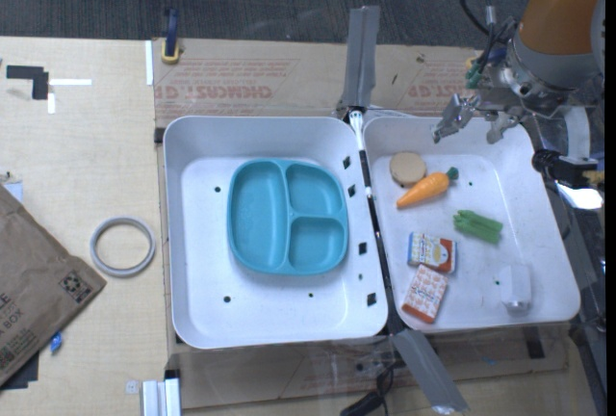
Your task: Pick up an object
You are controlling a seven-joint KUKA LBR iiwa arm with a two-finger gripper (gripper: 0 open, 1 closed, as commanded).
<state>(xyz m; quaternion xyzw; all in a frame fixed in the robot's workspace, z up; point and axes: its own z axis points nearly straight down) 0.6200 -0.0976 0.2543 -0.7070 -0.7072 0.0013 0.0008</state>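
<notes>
Two shallow white bins sit side by side. The left bin [192,212] holds a turquoise three-compartment plastic plate [287,217]. The right bin [553,241] holds a tan round biscuit-like disc [407,168] at 11 o'clock, an orange toy carrot [424,190] just beside it, a green ridged piece [478,225] right of centre, two small printed cartons [430,252] [424,294] at 6 o'clock, and a whitish translucent object [517,286] at 4 o'clock (shape unclear). The two-finger gripper [476,120] hovers at the bin's 12 o'clock rim, fingers spread apart, grasping nothing
</notes>
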